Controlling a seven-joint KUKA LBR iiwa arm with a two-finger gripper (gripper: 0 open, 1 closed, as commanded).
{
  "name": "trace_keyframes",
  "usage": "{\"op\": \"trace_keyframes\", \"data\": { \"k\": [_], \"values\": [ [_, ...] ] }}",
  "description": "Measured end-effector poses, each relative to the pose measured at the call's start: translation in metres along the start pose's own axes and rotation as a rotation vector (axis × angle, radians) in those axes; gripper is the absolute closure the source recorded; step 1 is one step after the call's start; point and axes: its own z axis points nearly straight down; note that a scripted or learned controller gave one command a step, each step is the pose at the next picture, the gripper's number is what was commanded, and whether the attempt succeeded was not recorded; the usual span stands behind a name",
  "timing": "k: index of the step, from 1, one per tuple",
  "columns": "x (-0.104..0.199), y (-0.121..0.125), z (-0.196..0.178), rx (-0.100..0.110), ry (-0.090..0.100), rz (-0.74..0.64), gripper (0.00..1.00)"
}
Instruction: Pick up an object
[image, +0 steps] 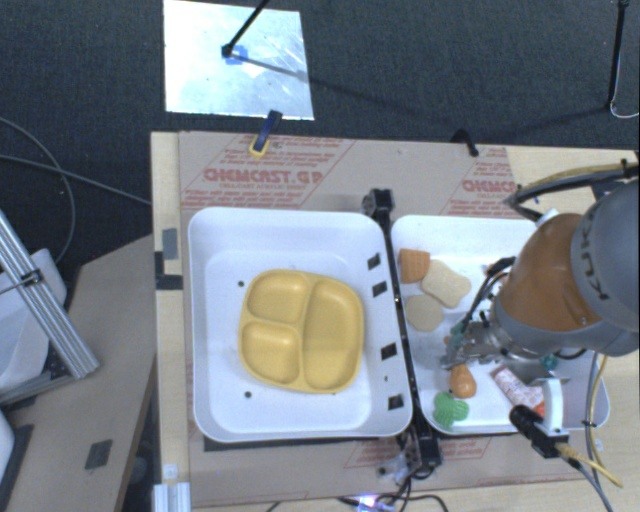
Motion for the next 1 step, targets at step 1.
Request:
{"op": "trace_keyframes", "data": {
  "k": [1],
  "values": [
    [0.0461,0.0571,-0.0950,-0.010,-0.001,-0.009,1.00]
  ]
}}
